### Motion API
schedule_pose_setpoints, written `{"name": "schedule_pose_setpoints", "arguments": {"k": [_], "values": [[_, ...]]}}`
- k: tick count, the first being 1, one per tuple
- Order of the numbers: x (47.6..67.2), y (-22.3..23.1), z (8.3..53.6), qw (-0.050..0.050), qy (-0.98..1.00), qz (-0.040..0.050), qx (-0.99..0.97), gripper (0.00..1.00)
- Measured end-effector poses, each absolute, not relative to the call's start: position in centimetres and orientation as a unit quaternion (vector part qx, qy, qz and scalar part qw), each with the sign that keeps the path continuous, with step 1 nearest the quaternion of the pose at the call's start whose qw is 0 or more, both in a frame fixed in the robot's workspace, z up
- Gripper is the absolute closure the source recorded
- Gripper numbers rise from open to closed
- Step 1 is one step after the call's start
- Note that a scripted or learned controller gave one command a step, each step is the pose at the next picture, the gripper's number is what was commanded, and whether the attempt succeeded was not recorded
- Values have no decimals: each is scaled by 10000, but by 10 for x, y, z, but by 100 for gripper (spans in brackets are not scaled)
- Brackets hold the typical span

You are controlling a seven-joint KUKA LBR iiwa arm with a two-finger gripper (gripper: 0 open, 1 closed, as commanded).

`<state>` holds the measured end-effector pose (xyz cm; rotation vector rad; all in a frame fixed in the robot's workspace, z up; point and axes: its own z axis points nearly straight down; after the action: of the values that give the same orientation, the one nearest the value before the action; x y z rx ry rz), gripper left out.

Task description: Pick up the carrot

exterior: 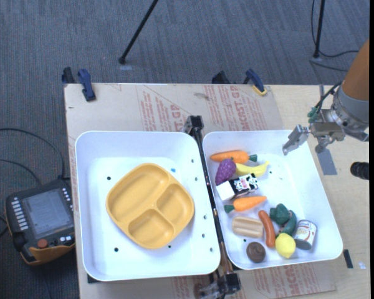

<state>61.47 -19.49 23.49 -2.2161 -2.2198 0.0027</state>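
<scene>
jaws of the gripper [306, 137] sit at the right of the frame, above the right bin's [327, 195] upper right rim; whether they are parted cannot be told from here, and nothing is seen between them. judging by this, the task is barely begun. two carrots lie untouched in that bin: one carrot [229, 156] at its upper left, the other carrot [249, 202] mid-bin. reaching and grasping remain.

Right white bin's [318, 185] upper-right corner lies bare; purple grapes [225, 170], yellow banana [252, 167] and cow-print carton [237, 185] crowd both orange carrots [230, 156].
</scene>
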Motion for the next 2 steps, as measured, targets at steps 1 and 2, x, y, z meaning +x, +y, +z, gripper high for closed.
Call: {"name": "schedule_pose_setpoints", "arguments": {"k": [1, 2], "values": [[623, -127, 94, 77, -6255, 35, -7802, 0], [624, -128, 106, 82, -6262, 38, -7796, 100]]}}
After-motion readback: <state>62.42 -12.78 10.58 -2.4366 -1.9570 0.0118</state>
